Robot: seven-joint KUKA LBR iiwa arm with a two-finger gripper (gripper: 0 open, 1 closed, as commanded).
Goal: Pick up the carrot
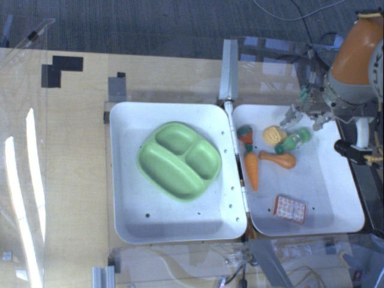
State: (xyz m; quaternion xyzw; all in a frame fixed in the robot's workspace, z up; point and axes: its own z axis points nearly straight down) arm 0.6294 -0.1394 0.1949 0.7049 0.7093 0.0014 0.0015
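The right bin holds the carrot, a plain orange taper lying near the left wall, tip toward me. The small patterned packet bears no legible writing. Whether the jaws are clenched, I cannot tell.

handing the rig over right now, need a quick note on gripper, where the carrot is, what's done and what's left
Gripper: low over the far part of the right bin, beside the green bottle and the yellow corn piece. Nothing visibly held; whether the jaws are open cannot be told from this view.
Carrot: lying in the right bin next to its left wall, orange, lengthwise along the divider, untouched and apart from the gripper.
Also there: an orange squash-like toy, a small red and green item, a red patterned packet. Left bin holds a green divided plate.
Done: nothing yet.
Left: move to the carrot, grasp, lift.
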